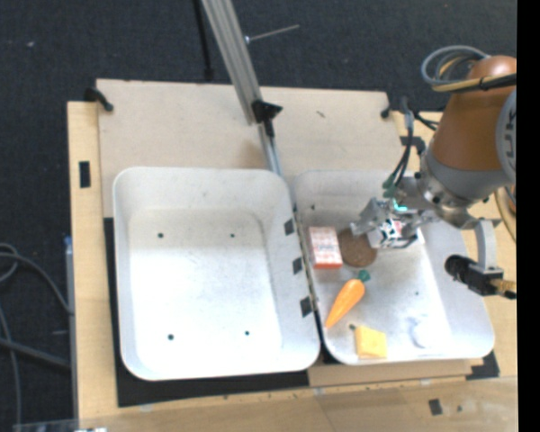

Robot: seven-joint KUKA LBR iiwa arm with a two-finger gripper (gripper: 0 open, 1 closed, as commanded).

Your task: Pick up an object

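Just beside the hand, the right bin looks like matt white plastic, faintly speckled and scuffed. The left bin, well off from the hand, has the same dull plastic look. Near the hand, the carrot seems smooth and slightly shiny, like plastic. The surface beyond looks like pale, matt board. A ribbed metal rail gleams dully above it.
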